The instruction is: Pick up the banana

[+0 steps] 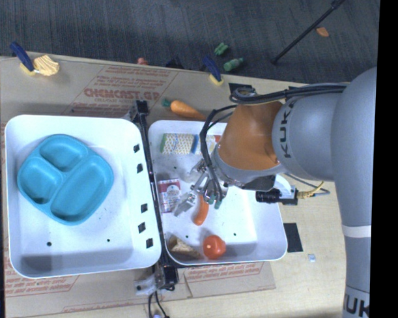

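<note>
My gripper hangs low over the middle of the right bin, its silvery fingers spread and open. Just below the fingertips lies a small orange, carrot-like piece, touching or nearly touching them; nothing is clearly clamped. The orange-banded wrist and grey arm cover the bin's upper right part and hide what lies beneath. A brownish-yellow lump rests at the bin's front edge; I cannot tell what it is.
The right bin also holds a red tomato, a red-and-white packet and a yellow-green corn-like block. A blue divided tray fills the left bin. An orange carrot lies behind the bins on the cardboard.
</note>
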